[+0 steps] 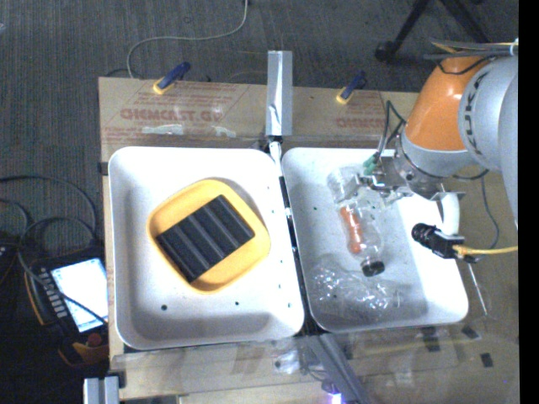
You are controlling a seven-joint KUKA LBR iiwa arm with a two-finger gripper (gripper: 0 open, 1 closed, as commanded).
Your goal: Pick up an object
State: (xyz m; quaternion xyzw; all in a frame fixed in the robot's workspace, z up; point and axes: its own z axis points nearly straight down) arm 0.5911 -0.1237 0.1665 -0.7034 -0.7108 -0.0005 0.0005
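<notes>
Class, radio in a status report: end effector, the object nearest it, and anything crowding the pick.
End effector low in right bin, at clear plastic bottle. No grasp visible. Crumpled clear plastic just beyond bottle's cap end. Yellow-and-black tray in left bin.

light: even, bright overhead | shadows: faint, soft | glare: white bins slightly washed | focus: mildly soft

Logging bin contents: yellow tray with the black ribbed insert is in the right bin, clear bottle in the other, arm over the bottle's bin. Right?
Not quite. The camera view shows the yellow tray in the left bin; the clear bottle lies in the right bin, where the arm reaches in.
</notes>
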